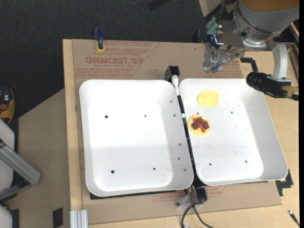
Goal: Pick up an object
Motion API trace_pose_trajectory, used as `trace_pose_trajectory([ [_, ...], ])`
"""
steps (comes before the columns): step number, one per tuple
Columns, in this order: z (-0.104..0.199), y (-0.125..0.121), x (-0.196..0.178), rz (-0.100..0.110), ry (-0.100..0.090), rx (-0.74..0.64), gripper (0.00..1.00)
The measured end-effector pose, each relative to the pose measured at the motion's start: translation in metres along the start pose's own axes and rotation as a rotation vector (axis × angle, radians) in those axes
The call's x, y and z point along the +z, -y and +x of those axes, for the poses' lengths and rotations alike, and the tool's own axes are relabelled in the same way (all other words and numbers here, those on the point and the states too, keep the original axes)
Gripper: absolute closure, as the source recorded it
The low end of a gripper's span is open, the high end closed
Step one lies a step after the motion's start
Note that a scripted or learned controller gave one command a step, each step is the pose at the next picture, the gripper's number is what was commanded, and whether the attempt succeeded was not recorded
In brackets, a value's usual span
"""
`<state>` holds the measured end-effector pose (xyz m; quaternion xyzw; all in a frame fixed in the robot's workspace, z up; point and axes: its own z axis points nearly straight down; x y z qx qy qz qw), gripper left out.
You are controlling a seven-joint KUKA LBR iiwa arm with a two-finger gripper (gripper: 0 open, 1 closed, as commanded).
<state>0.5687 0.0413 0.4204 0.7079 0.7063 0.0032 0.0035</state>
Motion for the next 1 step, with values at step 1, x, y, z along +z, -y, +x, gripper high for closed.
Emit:
trace_pose_trajectory([
  [1,0.0884,-0.0019,0.0604,0.017,-0.002,-0.011,1.0],
])
